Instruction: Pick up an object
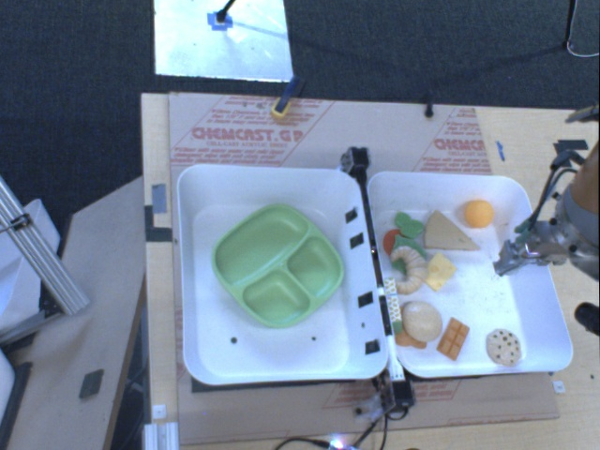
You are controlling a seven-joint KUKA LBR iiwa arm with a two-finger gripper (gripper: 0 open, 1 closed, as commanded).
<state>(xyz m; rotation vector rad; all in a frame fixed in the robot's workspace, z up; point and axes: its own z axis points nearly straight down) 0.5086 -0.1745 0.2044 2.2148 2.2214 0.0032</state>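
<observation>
The right bin (539, 298) holds toy food. An orange ball (479, 213) lies at the back. A tan cheese wedge (448, 233) sits beside it, and a yellow piece (439, 271), a shrimp-like piece (409, 265) and a green piece (408, 224) lie near the divider. Toward the front are a cream bun (420, 322), an orange waffle bar (454, 337) and a chocolate-chip cookie (503, 347). My gripper (516, 253) hangs over the bin's right part, above bare floor, right of the cheese wedge. Nothing shows between its fingers.
The left bin (202, 345) holds a green sectioned plate (277, 264). A black-clipped divider (370, 261) joins the two bins. Cardboard lies under them, and a metal plate (221, 26) sits at the back. An aluminium frame (33, 251) stands at the left.
</observation>
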